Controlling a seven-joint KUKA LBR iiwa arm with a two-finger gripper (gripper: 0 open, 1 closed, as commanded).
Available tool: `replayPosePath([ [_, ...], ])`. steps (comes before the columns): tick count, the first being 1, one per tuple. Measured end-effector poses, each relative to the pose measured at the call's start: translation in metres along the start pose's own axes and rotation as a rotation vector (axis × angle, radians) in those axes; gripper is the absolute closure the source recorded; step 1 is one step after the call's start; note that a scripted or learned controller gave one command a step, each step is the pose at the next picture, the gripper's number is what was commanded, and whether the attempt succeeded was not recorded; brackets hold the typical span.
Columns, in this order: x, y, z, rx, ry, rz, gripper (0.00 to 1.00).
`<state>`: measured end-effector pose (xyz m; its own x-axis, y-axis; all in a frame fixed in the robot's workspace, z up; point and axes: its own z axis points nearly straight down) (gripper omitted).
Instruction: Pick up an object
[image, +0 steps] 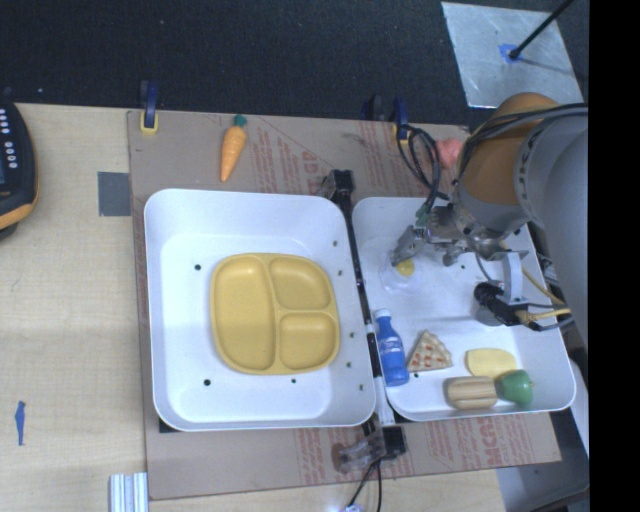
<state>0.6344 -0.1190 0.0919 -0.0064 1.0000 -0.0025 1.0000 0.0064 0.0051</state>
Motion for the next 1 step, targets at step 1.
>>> replayPosePath([
  [1,0.0286,0.0233,-0.0005,0.005,0.002,-0.001,0.0],
])
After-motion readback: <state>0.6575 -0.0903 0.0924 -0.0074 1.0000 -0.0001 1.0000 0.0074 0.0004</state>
